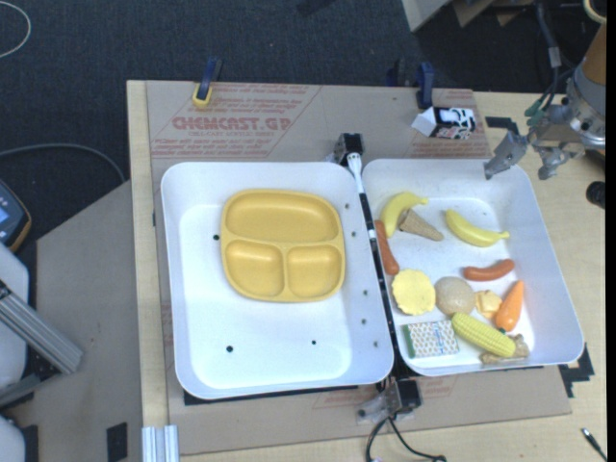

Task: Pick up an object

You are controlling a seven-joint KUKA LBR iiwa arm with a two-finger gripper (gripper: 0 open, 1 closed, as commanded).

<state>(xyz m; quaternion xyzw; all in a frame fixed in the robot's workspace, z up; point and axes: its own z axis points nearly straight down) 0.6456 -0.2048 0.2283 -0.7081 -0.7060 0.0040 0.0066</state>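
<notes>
Two bins [183,258] noted. End effector [525,157] released, fingers spread, hovering at the right bin's one o'clock corner, grasping nothing. Nearest candidate: banana [474,229], at seven o'clock from it. Recommend descending squarely astride its narrow width, clear of the cone [420,224].

Bench top [289,114]: brown board with red print, lying on dark carpet [115,27]. Two clamps on its far edge: a blue and yellow one [204,87] to the left, a blue one [423,83] to the right. A small black and white card [445,121] lies just beside the right bin's far edge. A black clip [349,146] sits at the far end of the seam between the bins; another clip with wires [397,400] sits at the near end. Metal bar [38,333] at left edge, tilted.
</notes>
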